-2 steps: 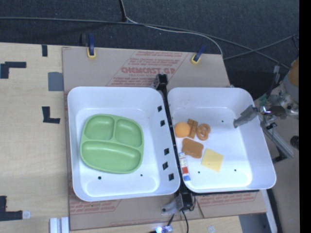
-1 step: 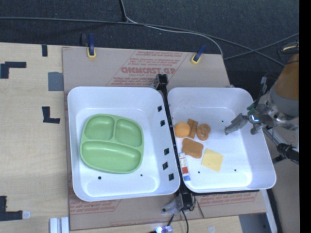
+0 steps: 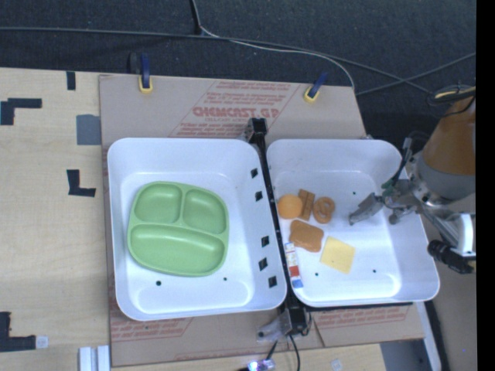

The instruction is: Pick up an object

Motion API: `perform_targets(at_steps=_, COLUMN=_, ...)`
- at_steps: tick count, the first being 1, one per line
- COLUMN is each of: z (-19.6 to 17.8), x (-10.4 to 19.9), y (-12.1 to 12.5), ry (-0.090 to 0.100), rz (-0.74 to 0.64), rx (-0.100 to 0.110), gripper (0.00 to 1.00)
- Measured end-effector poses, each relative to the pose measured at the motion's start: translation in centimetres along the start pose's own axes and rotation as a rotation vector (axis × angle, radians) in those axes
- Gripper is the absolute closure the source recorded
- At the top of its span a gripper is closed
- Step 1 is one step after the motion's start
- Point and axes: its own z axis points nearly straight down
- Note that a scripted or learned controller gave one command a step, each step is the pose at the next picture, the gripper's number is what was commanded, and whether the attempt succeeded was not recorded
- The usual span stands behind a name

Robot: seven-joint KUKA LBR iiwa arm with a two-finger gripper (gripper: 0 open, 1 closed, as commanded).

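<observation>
table (image 3: 46,207) is seen under two bins | left bin (image 3: 124,157) is occupied by a green tray (image 3: 178,229) | right bin (image 3: 387,284) holds toy foods near its left wall | jaws (image 3: 365,211) are hung over right bin, right of the foods, nothing gripped, opening cannot be told | yellow slab (image 3: 337,254) is judged light, stiff, flat; best pinched across its edges

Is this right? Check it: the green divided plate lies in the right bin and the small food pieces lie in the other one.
Not quite. The camera view shows the green divided plate in the left bin; the small food pieces lie in the other one, the right bin.
</observation>
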Motion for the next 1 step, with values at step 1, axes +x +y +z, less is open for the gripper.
perform_targets(at_steps=1, z=5.38, x=0.09, y=-0.06, ry=-0.001, rz=-0.001, rx=-0.002, gripper=0.0)
